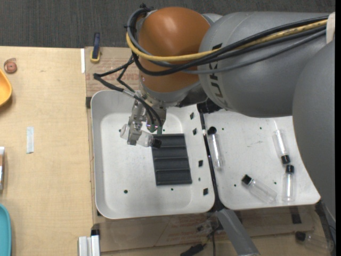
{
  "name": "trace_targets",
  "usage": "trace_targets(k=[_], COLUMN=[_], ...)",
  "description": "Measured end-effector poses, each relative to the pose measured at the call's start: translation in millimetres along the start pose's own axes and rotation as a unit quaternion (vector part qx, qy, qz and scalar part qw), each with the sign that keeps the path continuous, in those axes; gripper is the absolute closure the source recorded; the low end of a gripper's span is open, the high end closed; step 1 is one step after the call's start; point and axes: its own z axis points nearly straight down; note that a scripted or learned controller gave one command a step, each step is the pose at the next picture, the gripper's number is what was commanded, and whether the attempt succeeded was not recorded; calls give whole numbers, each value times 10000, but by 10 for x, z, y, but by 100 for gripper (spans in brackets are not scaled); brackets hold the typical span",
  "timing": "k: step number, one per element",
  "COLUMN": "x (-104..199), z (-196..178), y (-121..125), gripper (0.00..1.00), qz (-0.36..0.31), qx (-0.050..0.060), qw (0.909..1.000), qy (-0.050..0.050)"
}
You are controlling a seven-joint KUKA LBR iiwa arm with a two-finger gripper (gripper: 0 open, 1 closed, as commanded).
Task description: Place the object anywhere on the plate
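Observation:
My gripper (136, 131) hangs low over the upper middle of the left white bin (109, 196), under the orange wrist band. I see nothing held in it. Several clear tubes with black caps lie in the right white bin (240, 201): one tube (213, 146) along its left wall, another tube (280, 146) at its right side, and a third tube (258, 188) near the front. No plate is recognisable; an orange curved object (3, 91) and a teal curved object (3, 229) are cut off by the view's left edge.
A wooden bench top (48, 143) stretches left of the bins, with a small pale strip (30, 140) and a red-brown disc (9, 66) on it. The bulky grey arm covers the upper right.

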Motion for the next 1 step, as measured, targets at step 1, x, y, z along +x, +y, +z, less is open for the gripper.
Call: trace_targets(k=[1], x=[240], z=[-48], y=[-48], gripper=[100], qz=[-379], qx=[4], qw=[9993], qy=[6])
